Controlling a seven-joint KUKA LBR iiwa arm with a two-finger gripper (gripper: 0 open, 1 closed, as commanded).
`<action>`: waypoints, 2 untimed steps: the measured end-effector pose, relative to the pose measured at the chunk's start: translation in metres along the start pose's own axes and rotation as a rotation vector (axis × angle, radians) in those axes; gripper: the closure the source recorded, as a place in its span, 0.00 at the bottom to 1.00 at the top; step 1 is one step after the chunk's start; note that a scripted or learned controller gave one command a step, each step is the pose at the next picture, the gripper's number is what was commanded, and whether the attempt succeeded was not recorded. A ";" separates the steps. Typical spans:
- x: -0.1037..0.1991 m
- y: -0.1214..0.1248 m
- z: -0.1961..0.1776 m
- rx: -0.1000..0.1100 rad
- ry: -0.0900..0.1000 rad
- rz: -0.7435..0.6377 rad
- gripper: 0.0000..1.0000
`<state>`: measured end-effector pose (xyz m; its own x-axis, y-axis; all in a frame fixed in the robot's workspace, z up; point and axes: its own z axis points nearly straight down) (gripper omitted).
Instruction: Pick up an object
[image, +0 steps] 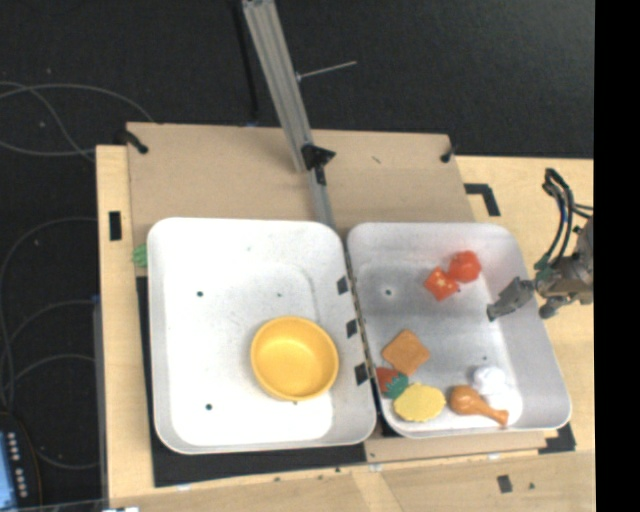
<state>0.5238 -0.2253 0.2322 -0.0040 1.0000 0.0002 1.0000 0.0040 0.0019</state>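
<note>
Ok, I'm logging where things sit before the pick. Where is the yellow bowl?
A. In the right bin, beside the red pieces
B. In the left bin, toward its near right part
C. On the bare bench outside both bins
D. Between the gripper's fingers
B: the yellow bowl sits open side up on the floor of the left bin, while the gripper is over the right bin's far edge.

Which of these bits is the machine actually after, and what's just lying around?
For the job:
gripper
red toy pieces
orange square block
yellow round toy
orange drumstick toy
white round object

Lying about:
yellow plastic bowl
left white bin
</note>
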 end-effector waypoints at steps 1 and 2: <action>0.000 0.000 0.000 0.000 0.000 0.000 0.00; -0.001 -0.001 0.063 0.006 -0.001 0.004 0.00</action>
<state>0.5232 -0.2259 0.1691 0.0000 1.0000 -0.0011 1.0000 0.0000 -0.0045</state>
